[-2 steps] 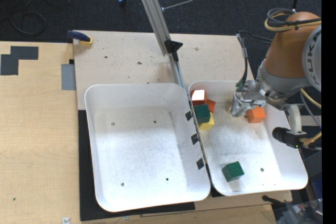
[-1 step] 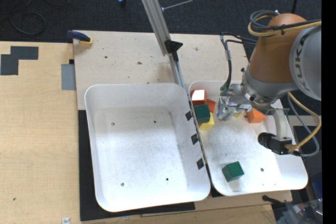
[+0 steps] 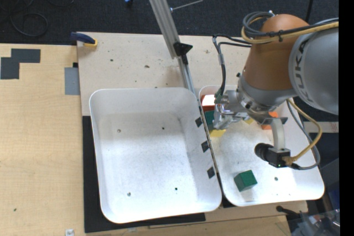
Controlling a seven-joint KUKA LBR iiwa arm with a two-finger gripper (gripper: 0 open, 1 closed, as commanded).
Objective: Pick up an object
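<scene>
My gripper is down in the right bin, near its far left corner by the divider. Its metal fingers sit among a cluster of small objects: a red-orange block, a dark green piece and a yellow piece just below the fingertips. The arm's orange band and grey wrist hide much of that corner. I cannot make out whether anything is between the fingers. A green cube lies alone near the bin's front. An orange object peeks from under the wrist.
The left bin stands beside the right one, with black clips along the shared wall. A slanted aluminium bar rises behind the bins. A black cable fitting hangs from the arm over the right bin.
</scene>
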